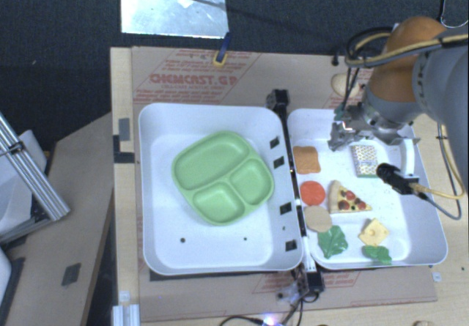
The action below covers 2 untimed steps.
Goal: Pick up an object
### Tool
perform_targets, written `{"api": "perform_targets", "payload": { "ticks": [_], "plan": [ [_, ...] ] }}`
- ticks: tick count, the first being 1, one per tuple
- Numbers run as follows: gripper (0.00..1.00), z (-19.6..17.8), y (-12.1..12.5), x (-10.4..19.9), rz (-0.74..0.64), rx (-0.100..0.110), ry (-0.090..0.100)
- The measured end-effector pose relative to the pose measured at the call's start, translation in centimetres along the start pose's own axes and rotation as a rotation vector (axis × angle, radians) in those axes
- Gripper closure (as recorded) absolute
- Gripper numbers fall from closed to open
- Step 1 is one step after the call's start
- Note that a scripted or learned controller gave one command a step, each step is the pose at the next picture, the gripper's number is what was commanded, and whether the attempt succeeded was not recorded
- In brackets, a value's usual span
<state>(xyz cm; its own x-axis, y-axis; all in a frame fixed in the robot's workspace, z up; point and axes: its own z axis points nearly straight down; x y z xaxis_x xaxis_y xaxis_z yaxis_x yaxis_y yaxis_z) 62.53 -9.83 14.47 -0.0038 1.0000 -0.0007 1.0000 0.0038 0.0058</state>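
Well off to the claw's left sits the left bin [157, 193], and in it a light-green divided plate [223, 176] with three compartments, turned at a slant. Nearer, the right bin [432, 240] holds the toy food. Just left of the claw and a little below lies a tan slice of toast [307, 159], its long axis running up and down the view; below that a red tomato round [313, 193], then a beige round piece [318, 218], and at the bin's near edge a green leafy piece [333, 241]. Below the claw lies a pizza slice [346, 198] — its long axis across the view, tip pointing left toward the tomato round, crust to the right. Further below are a yellow cheese wedge [374, 231] and a second small green piece [377, 252]. The claw [344, 135] itself is low over the far part of the right bin; I cannot tell how wide it is spread, and nothing is seen held in it. Just to its right lies a checked wafer-like piece [364, 159], long axis up and down, close beside the wrist.
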Motion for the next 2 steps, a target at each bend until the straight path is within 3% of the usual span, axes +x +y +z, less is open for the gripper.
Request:
{"api": "perform_targets", "payload": {
  "ticks": [2],
  "plan": [
    [1.0, -8.1, 0.5, 0.2, -0.001, 0.002, 0.0]
  ]
}}
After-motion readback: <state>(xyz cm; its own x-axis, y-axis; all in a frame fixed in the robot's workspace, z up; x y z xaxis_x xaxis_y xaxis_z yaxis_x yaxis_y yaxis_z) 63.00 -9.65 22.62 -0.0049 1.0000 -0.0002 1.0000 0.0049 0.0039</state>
